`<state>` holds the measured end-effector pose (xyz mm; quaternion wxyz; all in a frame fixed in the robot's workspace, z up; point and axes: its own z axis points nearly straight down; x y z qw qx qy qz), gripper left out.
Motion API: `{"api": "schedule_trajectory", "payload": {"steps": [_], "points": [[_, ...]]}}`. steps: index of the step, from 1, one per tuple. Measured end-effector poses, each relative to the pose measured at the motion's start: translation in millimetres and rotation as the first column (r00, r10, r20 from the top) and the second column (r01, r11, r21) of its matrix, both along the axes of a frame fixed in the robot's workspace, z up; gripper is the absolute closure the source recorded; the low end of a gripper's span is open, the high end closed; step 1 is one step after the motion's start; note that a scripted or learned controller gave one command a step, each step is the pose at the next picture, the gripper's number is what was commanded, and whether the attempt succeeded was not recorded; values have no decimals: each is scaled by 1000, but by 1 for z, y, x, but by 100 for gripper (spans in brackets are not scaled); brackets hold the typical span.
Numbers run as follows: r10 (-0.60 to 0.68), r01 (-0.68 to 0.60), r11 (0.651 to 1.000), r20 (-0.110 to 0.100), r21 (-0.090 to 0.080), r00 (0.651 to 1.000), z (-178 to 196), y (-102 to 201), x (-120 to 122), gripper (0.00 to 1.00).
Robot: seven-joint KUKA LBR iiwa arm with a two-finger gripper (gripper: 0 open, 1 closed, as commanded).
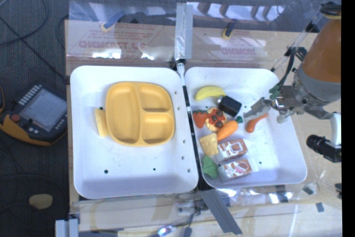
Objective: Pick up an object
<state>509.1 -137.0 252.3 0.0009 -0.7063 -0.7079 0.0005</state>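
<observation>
While the pick is still waiting to happen, the gripper (265,106) is hanging over the right bin (288,166) with nothing between its fingers.

Its two fingers are standing narrowly apart, one reaching left toward the black block (229,105), the other sitting just above the small orange carrot piece (254,122), and whether either is touching anything is too fine to tell. Every candidate object is lying in the right bin, crowded along its left side: a yellow banana (208,92), a larger carrot (226,130), a cheese wedge (209,145) and two printed cartons (235,159). Over in the left bin (89,175) a yellow divided plate (139,113) is sitting alone. Judging from this, approach is under way, while closing on an object and lifting it are both remaining.
</observation>
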Motion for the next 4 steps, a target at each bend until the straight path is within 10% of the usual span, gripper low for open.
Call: {"api": "schedule_trajectory", "payload": {"steps": [1, 3, 4], "points": [[330, -330, 944, 2, 1, 944, -145, -5, 7, 0], [24, -24, 1000, 8, -3, 1000, -163, -8, 68, 0], [262, -262, 965, 0, -3, 965, -150, 2, 94, 0]]}}
